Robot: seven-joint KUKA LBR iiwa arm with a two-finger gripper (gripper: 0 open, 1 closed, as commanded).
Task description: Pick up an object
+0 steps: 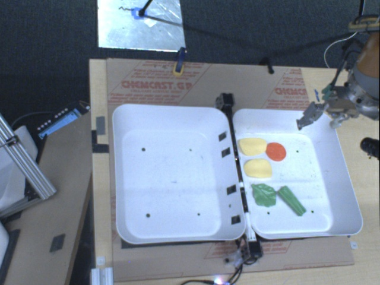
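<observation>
Dark carpet (47,52) is seen around a cardboard-covered bench (148,76) bearing two shallow white bins. Five items are gathered in the right bin (332,159): two yellow rounded pieces (252,146) (257,168), an orange-red disc (276,152), a green leafy lump (265,195) and a green oblong piece (292,200). The grey two-finger gripper (320,115) is held above that bin's far right corner, apart from every item, nothing gripped; its finger spread cannot be told.

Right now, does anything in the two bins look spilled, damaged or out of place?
Nothing stands out. The two yellow pieces, the orange piece and the two green pieces lie loose in the right bin. The gripper hovers at its far right corner.
</observation>
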